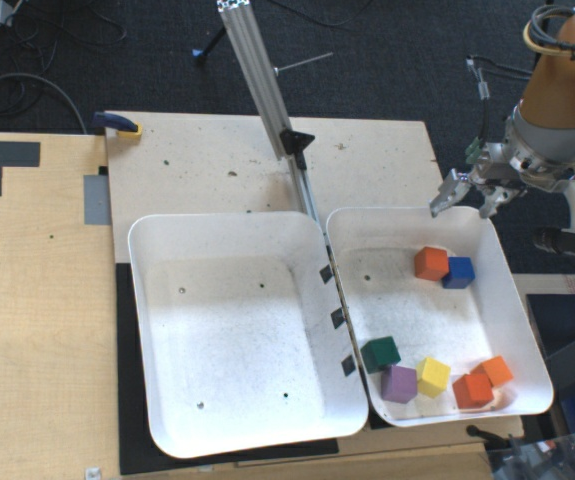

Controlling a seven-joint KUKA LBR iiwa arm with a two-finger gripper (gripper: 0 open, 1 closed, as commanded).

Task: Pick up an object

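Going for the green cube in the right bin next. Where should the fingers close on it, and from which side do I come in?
Come straight down on the green cube and close on the two faces running away from the bin wall, probably its near and far sides. It sits close against the left wall of the right bin, and the purple cube crowds its lower right corner.

Arm [552, 88]: cut off at right edge, upper links out of frame | gripper [467, 196]: small, finger gap unreadable | blue cube [458, 271]: left face hidden behind touching orange cube [430, 263] | red cube [472, 389]: partly overlapped with second orange cube [497, 370] | bench [27, 318]: cropped at left and bottom edges
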